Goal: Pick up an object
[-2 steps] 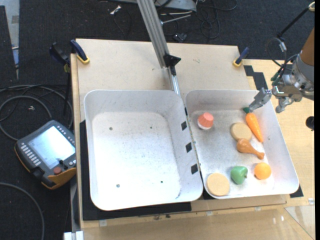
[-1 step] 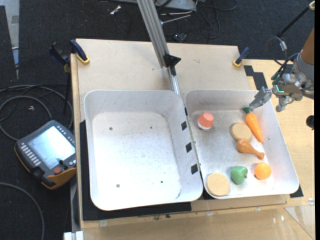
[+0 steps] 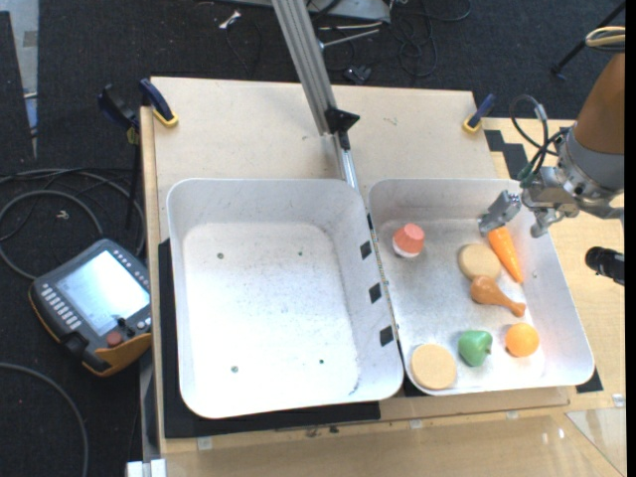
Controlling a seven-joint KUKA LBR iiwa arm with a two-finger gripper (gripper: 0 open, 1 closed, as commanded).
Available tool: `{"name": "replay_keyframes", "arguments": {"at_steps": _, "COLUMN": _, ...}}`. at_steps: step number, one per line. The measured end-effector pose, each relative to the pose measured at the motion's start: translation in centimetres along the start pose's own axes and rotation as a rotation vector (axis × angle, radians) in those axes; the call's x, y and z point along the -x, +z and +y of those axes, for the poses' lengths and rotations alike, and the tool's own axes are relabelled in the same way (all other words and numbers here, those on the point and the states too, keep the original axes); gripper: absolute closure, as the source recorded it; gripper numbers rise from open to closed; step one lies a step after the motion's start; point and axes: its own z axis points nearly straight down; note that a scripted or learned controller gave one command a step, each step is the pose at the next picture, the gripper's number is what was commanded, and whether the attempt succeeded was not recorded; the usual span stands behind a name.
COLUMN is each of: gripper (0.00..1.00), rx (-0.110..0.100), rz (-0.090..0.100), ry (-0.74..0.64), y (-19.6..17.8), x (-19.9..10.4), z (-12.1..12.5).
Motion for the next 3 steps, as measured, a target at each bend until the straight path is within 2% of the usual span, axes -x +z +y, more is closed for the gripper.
{"name": "replay_keyframes", "arguments": {"at_steps": 1, "gripper": 0.0, "rx": -0.002, "rz": 0.001, "ry": 0.0, "y": 6.2, "x": -0.2, "z": 0.6}}
{"name": "replay_keyframes", "arguments": {"at_steps": 2, "gripper": 0.0, "rx": 0.01, "rz": -0.004, "ry": 0.003, "y": 11.1, "x": -0.2, "z": 0.8}}
{"name": "replay_keyframes", "arguments": {"at_steps": 3, "gripper": 1.0, "rx": 0.007, "rz": -0.002, "ry": 0.003, "y": 10.1, "x": -0.3, "z": 0.7}}
